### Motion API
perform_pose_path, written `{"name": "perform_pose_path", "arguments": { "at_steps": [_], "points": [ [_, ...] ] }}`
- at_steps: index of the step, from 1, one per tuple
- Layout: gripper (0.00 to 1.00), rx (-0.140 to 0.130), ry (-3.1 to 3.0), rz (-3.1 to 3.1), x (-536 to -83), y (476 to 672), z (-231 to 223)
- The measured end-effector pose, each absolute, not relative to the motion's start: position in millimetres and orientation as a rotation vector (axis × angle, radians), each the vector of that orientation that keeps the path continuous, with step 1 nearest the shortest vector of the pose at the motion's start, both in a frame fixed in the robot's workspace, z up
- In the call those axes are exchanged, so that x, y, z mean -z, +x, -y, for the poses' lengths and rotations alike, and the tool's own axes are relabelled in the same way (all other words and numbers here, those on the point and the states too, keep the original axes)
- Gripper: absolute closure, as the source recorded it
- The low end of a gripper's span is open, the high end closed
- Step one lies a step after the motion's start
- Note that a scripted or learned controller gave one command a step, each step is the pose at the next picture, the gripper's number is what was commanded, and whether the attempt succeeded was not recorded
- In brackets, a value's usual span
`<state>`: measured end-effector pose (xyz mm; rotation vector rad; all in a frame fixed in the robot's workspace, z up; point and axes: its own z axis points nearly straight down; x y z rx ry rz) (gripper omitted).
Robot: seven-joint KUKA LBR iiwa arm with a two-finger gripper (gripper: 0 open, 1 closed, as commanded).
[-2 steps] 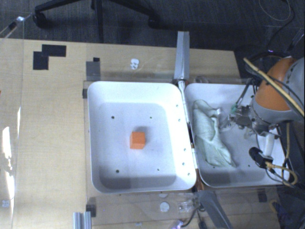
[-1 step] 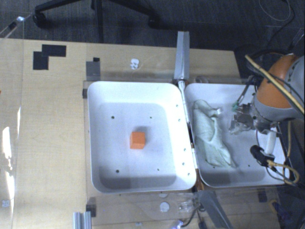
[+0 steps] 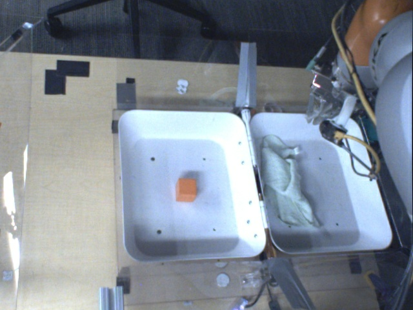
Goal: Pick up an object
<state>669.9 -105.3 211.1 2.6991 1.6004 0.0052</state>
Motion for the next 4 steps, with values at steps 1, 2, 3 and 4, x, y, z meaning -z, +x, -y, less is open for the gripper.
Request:
{"name": "perform_pose_path", "arguments": {
  "at_steps": [1,2,3,4],
  "points": [
    [1.00,-0.003,2.927,-1.136,-213,669.4,105],
    [1.00,0.000,3.046,-0.765,-221,664.1,84],
    [1.00,-0.001,3.127,-0.320,-219,643.3,85],
    [1.00,0.001,3.121,-0.368,-157,607.1,115]
  ]
}}
